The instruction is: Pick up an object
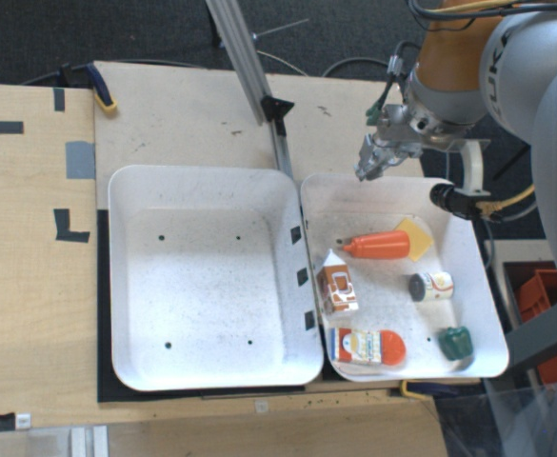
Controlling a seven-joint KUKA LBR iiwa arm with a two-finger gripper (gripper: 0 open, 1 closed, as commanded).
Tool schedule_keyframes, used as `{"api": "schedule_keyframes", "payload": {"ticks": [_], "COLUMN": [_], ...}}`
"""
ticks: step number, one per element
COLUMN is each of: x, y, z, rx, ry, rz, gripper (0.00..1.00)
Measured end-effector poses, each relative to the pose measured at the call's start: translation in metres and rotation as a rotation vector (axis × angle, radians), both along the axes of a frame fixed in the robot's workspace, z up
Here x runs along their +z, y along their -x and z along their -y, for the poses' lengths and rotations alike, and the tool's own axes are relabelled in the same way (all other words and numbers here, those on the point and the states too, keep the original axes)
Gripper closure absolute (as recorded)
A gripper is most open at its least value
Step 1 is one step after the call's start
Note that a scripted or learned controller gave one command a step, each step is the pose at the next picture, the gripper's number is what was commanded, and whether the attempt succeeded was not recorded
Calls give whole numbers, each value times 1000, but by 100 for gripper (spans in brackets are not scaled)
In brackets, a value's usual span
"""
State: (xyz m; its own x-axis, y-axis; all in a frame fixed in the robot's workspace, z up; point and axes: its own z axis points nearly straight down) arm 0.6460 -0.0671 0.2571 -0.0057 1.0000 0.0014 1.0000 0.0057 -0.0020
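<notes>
Gripper (371,167) hovers over the right bin's (478,255) back rim. Jaws' state can't be told. Orange bottle (378,247) lies below.

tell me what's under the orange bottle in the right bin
A yellow piece pokes out from behind the orange bottle, at its right end. How far it runs underneath is covered.

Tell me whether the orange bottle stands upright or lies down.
Lying down. The orange bottle rests on its side in the right bin, its cap pointing toward the left bin.
</notes>
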Motion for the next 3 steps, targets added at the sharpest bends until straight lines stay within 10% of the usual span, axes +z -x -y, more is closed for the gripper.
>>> {"api": "schedule_keyframes", "payload": {"ticks": [3], "x": [-5], "y": [69], "z": [-141], "rx": [1], "ry": [0], "rz": [-2], "gripper": [100]}}
